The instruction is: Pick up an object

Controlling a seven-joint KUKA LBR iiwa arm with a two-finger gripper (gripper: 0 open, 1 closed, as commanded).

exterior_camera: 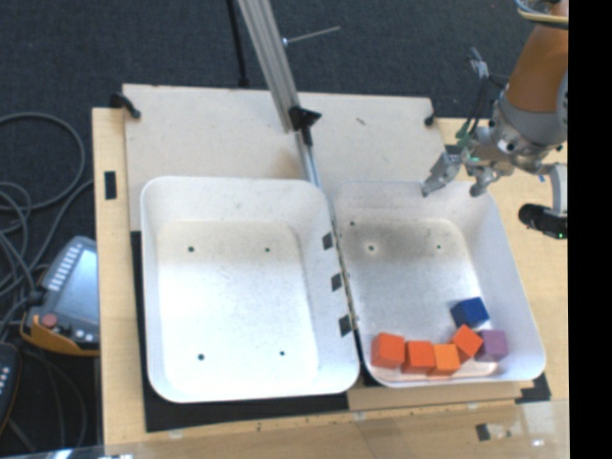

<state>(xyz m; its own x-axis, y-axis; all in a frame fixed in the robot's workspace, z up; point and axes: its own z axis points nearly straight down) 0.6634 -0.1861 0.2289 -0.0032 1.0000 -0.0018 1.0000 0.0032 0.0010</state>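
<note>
In the right bin's (497,228) near right corner a row of blocks huddles — three orange cubes (418,353), a fourth tilted, a blue cube (469,311), a purple one (493,342) — so the gripper (453,179), fingers spread and empty over the far rim, should descend squarely over the more isolated blue one.

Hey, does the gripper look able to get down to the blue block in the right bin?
Probably yes. The blue block lies uncovered with open floor behind it, and the gripper hangs over the far rim of the right bin. An orange block crowds its near side.
</note>
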